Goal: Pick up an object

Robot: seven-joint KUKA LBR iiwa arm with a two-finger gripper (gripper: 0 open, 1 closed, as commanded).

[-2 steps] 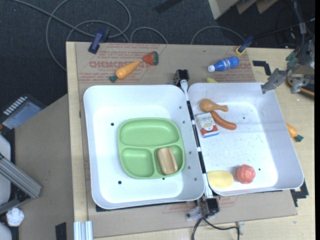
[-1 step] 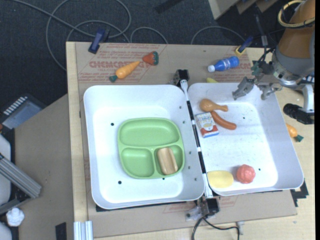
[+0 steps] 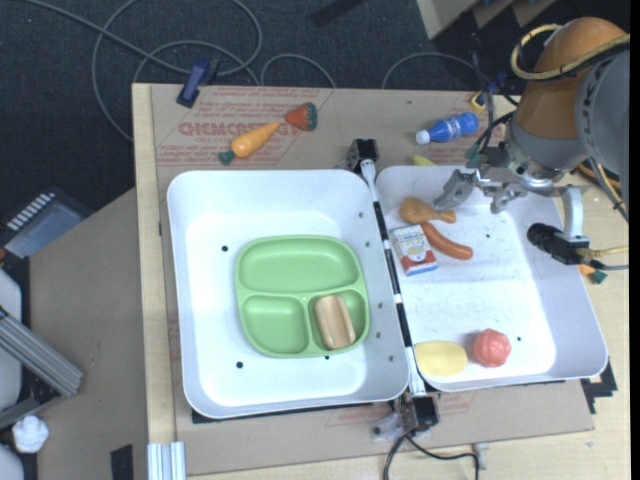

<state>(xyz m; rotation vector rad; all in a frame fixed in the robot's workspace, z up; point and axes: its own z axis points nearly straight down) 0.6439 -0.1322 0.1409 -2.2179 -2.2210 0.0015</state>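
Orange sausage (image 3: 447, 242) and drumstick (image 3: 418, 210) lie at the right bin's (image 3: 560, 353) far left, just beside my gripper (image 3: 478, 191), fingers spread and holding nothing, poised for a grab.

The arm (image 3: 585, 78) ran off the frame's right edge. The small carton's (image 3: 413, 249) print was too small to read. At lower left, a white object (image 3: 25, 433) was cut off.
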